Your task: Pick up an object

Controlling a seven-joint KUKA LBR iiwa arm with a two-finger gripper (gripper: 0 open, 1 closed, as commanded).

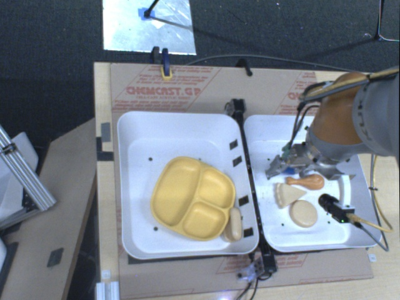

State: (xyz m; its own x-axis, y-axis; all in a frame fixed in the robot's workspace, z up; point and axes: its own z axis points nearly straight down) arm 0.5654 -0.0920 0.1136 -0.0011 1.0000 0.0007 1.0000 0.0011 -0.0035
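Approach step; gripper (278, 166) low in right bin (265, 136); clenched or released, cannot tell; drumstick (307, 182) just beside the jaws; next move needs centring over it.

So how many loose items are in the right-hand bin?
3: a brown drumstick-shaped piece beside the gripper, a pale wedge in front of it, a round beige disc nearest the front edge. The arm may hide others.
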